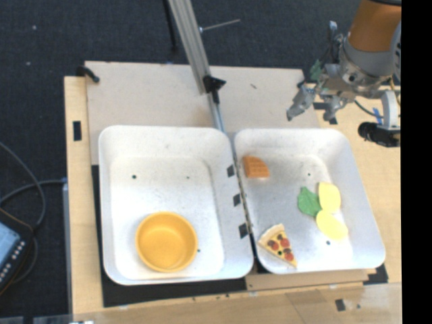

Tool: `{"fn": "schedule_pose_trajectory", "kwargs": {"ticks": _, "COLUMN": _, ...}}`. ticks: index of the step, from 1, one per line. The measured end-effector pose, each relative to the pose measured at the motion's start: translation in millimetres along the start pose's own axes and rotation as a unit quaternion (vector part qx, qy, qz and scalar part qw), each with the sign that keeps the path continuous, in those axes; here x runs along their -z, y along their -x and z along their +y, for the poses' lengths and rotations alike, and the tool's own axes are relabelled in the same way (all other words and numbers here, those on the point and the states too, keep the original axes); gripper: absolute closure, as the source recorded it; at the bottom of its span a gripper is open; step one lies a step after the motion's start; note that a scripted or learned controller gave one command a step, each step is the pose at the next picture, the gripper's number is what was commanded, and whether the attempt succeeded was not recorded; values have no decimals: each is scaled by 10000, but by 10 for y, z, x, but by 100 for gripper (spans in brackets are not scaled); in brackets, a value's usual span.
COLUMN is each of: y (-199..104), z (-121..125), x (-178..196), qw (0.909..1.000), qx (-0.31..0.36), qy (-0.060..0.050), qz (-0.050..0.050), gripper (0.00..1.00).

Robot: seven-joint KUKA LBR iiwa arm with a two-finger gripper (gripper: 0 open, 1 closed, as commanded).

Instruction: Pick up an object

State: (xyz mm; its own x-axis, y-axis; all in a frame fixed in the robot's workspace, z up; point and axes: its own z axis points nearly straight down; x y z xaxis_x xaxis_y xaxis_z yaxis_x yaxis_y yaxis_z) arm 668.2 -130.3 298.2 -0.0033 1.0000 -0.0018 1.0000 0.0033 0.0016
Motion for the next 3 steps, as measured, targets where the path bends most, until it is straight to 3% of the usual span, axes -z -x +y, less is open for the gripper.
{"fn": "schedule_pose_trajectory", "kwargs": {"ticks": 1, "y": 4, "z": -1, "x": 1, "qw": 10000, "qx": 0, "qy": -1, "qz": -5, "gripper": 0}}
{"fn": "schedule_pose_trajectory", "kwargs": {"ticks": 3, "y": -31, "z": 53, "x": -894, "qw": 10000, "qx": -16, "qy": -2, "qz": -7, "gripper": 0}}
